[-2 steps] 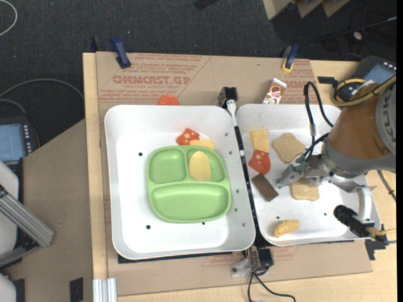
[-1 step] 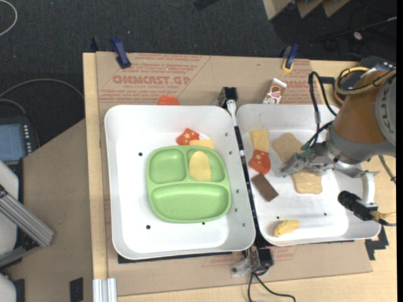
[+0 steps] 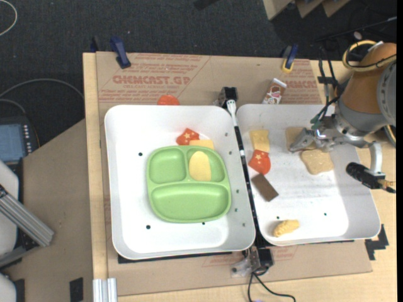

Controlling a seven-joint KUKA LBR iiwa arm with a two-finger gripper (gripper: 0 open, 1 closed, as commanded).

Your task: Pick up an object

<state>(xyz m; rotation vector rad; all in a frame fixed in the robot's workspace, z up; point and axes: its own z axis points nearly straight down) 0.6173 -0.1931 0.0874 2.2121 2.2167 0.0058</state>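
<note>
My gripper (image 3: 310, 139) is low over the far side of the right bin (image 3: 352, 222), with the grey and orange arm reaching in from the right. A tan cracker-like piece (image 3: 295, 135) lies right at its tip, and a tan bread piece (image 3: 317, 162) sits just in front of it. Whether either touches the gripper is unclear. Further left in this bin are a yellow cheese slab (image 3: 259, 140), a red piece (image 3: 260, 163) and a brown bar (image 3: 265, 187). A small yellow item (image 3: 285, 228) rests near the front edge.
The left bin (image 3: 126, 219) holds a green divided plate (image 3: 187, 197) with a pale yellow item (image 3: 200, 166) in its upper right compartment. A red piece (image 3: 187, 136) lies behind the plate. A small carton (image 3: 274, 92) stands on the cardboard behind the bins.
</note>
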